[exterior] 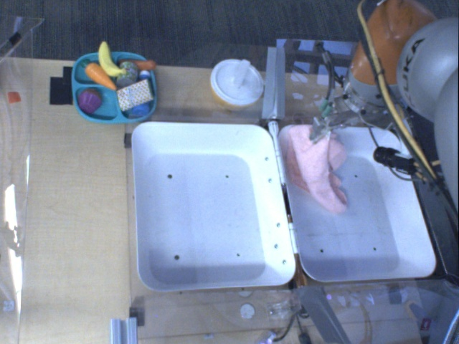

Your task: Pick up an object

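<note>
Working largest first: table carries two white bins side by side. Left bin bare-floored; right bin holds a pink cloth, draped against its left wall toward the far end. Arm reaches in from the right; pincer sits at the cloth's upper edge, seemingly touching it. Cannot tell whether it grips the fabric. Judged step: grasp attempt at the cloth's top. Next move calls for a firm pinch, then a straight lift clear of the bin wall.
</note>
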Controlling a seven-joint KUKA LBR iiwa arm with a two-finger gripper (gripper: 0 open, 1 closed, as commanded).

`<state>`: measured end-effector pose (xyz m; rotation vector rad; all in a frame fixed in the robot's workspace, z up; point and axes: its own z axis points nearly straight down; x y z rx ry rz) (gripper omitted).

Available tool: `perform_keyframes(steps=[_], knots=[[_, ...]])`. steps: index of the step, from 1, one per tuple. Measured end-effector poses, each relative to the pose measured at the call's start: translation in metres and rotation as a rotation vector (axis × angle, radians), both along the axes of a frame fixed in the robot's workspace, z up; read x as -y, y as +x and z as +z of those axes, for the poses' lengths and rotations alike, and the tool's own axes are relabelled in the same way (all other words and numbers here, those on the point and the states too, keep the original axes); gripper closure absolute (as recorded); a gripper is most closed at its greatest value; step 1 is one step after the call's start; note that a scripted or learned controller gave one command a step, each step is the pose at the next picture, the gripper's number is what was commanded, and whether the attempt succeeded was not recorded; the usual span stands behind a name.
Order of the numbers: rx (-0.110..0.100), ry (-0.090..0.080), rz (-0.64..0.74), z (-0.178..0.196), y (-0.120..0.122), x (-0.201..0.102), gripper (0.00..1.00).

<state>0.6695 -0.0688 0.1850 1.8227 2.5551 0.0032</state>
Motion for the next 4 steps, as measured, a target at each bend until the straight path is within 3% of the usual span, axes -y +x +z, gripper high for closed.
perform_keyframes(steps=[1, 2, 3, 4], knots=[[0.003, -0.002, 0.054, 0.061, 0.0, 0.037, 1.0], [0.0, 0.001, -0.124, 0.033, 0.0, -0.001, 1.0], [0.001, 0.0, 0.074, 0.017, 0.0, 0.006, 1.0], [0.001, -0.001, 0.061, 0.023, 0.0, 0.017, 1.0]])
